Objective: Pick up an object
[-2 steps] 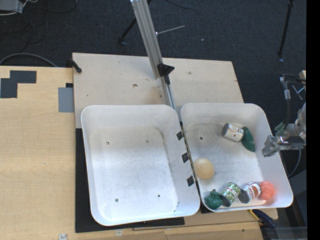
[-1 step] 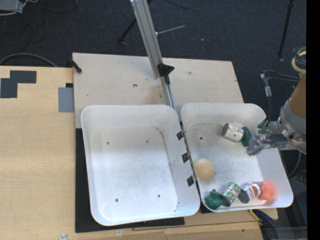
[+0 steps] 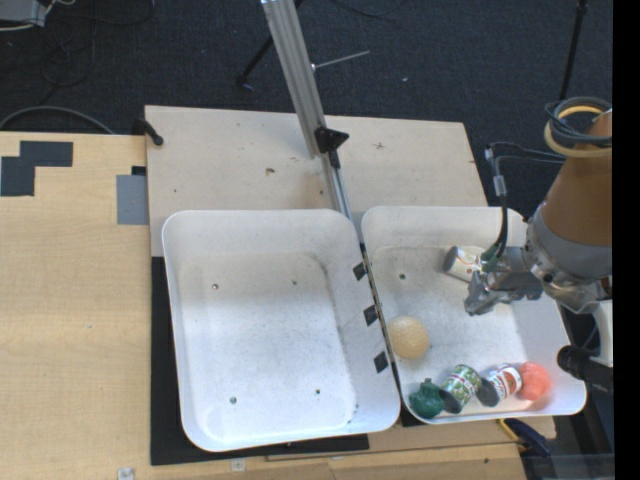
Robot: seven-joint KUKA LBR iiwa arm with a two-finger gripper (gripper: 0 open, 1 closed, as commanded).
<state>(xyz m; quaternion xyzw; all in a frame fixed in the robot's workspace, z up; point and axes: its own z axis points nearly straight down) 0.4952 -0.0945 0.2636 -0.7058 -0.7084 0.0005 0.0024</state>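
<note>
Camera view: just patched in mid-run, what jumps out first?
The grey arm with its orange band reaches in from the right, its claw low over the right bin. Along that bin's near edge sits a row of small things: a dark green object, two small cans and an orange-pink ball, with a tan ball just above. A slanted metal rail crosses the top.

Two shallow bins, left [image 3: 200, 268] and right [image 3: 420, 230], of white matt plastic, faintly speckled and scuffed; beneath them a surface [image 3: 70, 298] of pale, smooth wood-grain board, and behind a plain, dull beige panel [image 3: 240, 158] with small dark marks. Slanting across it, a ribbed aluminium rail [image 3: 298, 68] with a soft metallic sheen. In the right bin, a matt, slightly rough tan ball [image 3: 408, 337], two small cans [image 3: 481, 383] with glossy printed labels, and a dark metal claw [image 3: 484, 293].
</note>
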